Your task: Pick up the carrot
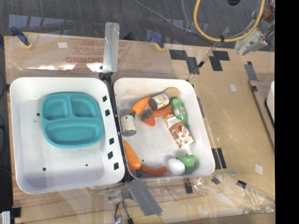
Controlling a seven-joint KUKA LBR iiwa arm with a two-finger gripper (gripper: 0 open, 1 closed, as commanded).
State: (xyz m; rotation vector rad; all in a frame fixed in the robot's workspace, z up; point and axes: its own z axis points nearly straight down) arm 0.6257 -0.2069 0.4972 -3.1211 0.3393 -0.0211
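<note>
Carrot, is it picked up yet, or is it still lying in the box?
Nothing looks done yet. The carrot lies in the right bin, along its left wall near the front corner, with a red sausage at its tip. Another orange carrot-like piece lies farther back beside a small can. Nothing is in hand. Everything is left: reaching in, gripping the carrot and lifting it.

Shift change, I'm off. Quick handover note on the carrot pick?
Hand: up at the top right, far from both bins; can't tell if it's open or shut.
Carrots: two in the right bin, one near the top by a small jar, one along the left wall near the bottom.
Left bin: teal tray.
Done: nothing lifted.
Left: the whole pick, approach, grasp, lift.
</note>
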